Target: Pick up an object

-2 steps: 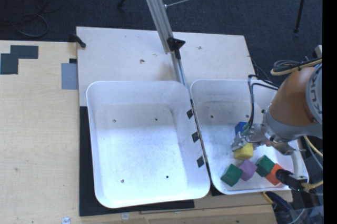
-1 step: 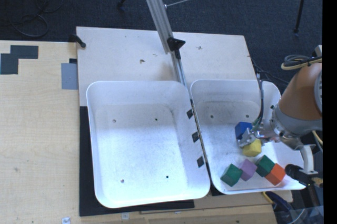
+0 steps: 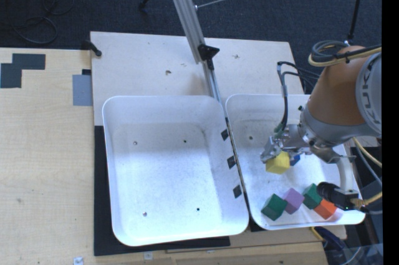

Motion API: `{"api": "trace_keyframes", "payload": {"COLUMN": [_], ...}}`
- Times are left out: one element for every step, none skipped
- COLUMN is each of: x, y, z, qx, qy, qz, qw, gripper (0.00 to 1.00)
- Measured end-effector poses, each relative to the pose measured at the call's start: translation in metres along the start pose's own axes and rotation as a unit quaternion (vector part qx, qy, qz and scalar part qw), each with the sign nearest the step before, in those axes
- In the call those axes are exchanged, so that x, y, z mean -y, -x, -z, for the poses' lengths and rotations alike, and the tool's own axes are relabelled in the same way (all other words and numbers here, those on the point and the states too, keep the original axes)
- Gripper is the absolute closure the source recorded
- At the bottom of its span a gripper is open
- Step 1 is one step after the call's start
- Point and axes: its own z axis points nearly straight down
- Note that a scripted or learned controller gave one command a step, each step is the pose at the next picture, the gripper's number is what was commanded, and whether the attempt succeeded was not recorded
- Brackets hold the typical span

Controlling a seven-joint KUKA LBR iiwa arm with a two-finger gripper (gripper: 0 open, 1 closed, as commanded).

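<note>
The gripper (image 3: 278,153) stood in the right bin (image 3: 252,114) with the yellow block (image 3: 278,163) just under it, toward 6 o'clock; whether the fingers held it, I cannot tell. The block looked small, light and stiff, best taken on two flat opposite faces.

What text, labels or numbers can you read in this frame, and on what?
"KU": partial grey lettering, cut off at the picture's right edge, on the arm's grey casing.
None on the two white bins, the yellow block at the gripper, or the green, purple and orange blocks.
</note>
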Motion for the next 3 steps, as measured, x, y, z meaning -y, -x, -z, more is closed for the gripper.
{"api": "trace_keyframes", "payload": {"x": [-0.039, -0.023, -0.037], "y": [-0.086, -0.053, -0.115], "z": [0.029, -0.006, -0.005], "qx": [0.001, 0.002, 0.001], "qy": [-0.001, -0.006, -0.003], "qz": [-0.001, -0.005, -0.002], "qw": [1.0, 1.0, 1.0], "gripper": [1.0, 1.0, 1.0]}}
